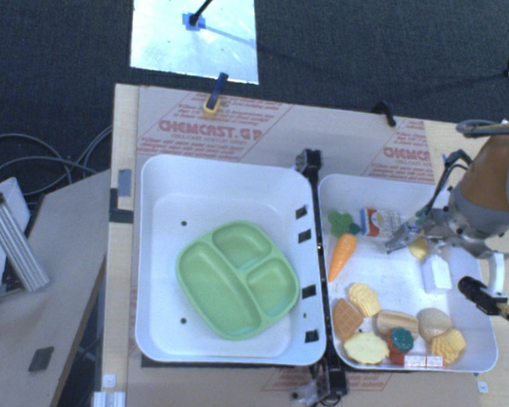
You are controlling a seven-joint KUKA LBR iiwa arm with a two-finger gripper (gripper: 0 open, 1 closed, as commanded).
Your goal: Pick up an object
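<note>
My gripper (403,239) hangs low over the upper right part of the right bin (480,352), with the grey and orange arm reaching in from the right. A small pale yellow piece (419,249) lies right beside the gripper's tip, and a white block (436,274) sits just below it. To the gripper's left are a red and white item (376,221), a green toy (342,223) and an orange carrot (342,255). I see nothing held by the gripper.
Several toy foods crowd the right bin's front edge: waffle pieces (363,297), a bread roll (396,322), a yellow slice (366,347), a beige egg shape (434,322). The left bin (160,235) holds a green divided plate (237,278). A black divider (315,238) separates the bins.
</note>
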